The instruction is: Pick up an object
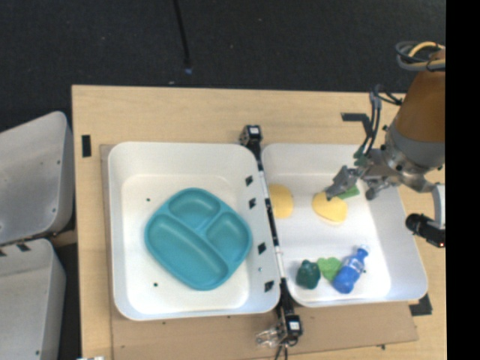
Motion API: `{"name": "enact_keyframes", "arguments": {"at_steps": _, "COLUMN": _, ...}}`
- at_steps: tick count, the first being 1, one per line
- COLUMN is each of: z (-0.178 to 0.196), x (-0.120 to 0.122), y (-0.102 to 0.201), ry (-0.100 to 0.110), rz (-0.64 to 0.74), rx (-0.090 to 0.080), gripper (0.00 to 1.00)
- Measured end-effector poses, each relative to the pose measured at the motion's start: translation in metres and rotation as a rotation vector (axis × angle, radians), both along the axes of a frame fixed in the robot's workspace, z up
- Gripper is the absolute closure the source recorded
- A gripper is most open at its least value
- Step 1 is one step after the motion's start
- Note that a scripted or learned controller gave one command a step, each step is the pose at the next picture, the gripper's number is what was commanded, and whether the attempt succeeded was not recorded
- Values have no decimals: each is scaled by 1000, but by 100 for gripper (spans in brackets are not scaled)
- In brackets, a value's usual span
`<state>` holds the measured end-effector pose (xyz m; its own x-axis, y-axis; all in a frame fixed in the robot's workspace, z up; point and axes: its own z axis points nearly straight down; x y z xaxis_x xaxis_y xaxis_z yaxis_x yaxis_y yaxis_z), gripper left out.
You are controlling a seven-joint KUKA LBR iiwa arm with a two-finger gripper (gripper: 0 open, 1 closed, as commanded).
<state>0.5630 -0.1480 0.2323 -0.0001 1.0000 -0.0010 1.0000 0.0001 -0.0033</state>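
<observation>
Nearest, at the front end of the seam between the two bins: a black clamp (289,325) on the wooden bench (90,111).

Just behind it, along the near wall of the right bin (409,276), a tight row of three: a dark green object (307,274) closest to the seam, a lighter green object (328,267) touching it, then a blue bottle (351,270) lying tilted, cap toward the far right, leaning against the lighter green one.

Across the seam, in the left bin (112,201): a teal divided plate (199,237), flat on the floor, three compartments facing up, nothing in them.

Farther back in the right bin: a pale yellow round piece (281,199) right beside the seam wall, and, apart from it toward the arm, a brighter yellow object (330,208).

Directly over the far right edge of that yellow object: the gripper (358,186), low in the bin, with a small green bit (349,193) under its tip, touching the yellow object. Cannot tell whether the claw is spread or pinched, nor whether the green bit is in its hold.

Behind the gripper: the grey wrist and the orange band (424,107), entering from the right.

At the far end of the seam: a second black clamp (250,134). Beyond the bench: dark floor with a thin black cable (180,21).
</observation>
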Motion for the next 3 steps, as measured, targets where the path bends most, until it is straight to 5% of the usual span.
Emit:
{"name": "enact_keyframes", "arguments": {"at_steps": 2, "z": -99, "x": -13, "y": -3, "ry": 0, "rz": -3, "rx": 0, "gripper": 0}}
{"name": "enact_keyframes", "arguments": {"at_steps": 3, "z": -85, "x": -11, "y": -4, "ry": -8, "rz": -9, "rx": 0, "gripper": 100}}
